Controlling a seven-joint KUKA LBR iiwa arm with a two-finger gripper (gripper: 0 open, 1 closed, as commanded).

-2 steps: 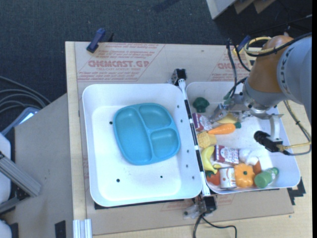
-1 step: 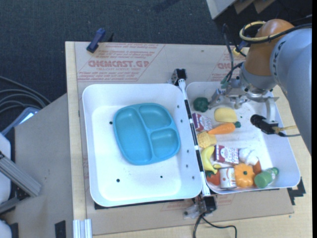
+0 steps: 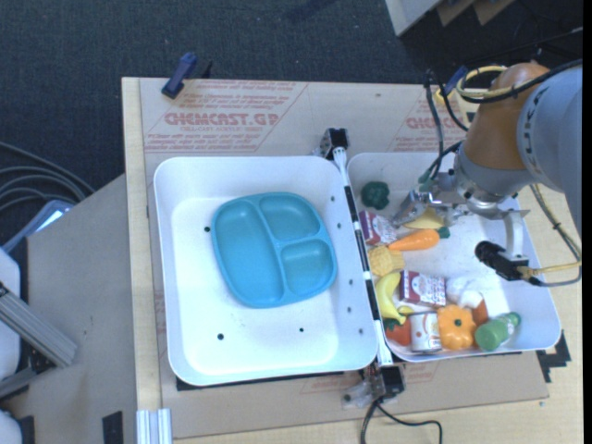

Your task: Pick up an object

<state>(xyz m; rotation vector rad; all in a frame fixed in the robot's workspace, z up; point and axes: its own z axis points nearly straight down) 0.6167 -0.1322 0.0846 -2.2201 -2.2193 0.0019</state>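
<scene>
Gripper (image 3: 427, 203) was lowered into the right white plastic bin (image 3: 546, 314) near its far edge, just above the orange plastic carrot (image 3: 413, 240), likely the target. Its state could not be told. The blue compartment tray (image 3: 273, 247) lay alone in the left white bin (image 3: 180, 188), probably kept separate from the toy clutter.

The grey arm (image 3: 555, 123) comes in from the right edge of the scene, its thick rounded link sloping down toward the left, with the orange band (image 3: 495, 123) sitting just above the wrist. Below that band the grey wrist (image 3: 490, 185) points downward over the far part of the right-hand side, and cables loop around it at the far side. The gripper (image 3: 421, 202) reaches out to the left from the wrist, low and metallic, but the slanting view leaves its tip too small and cluttered to read clearly.
</scene>
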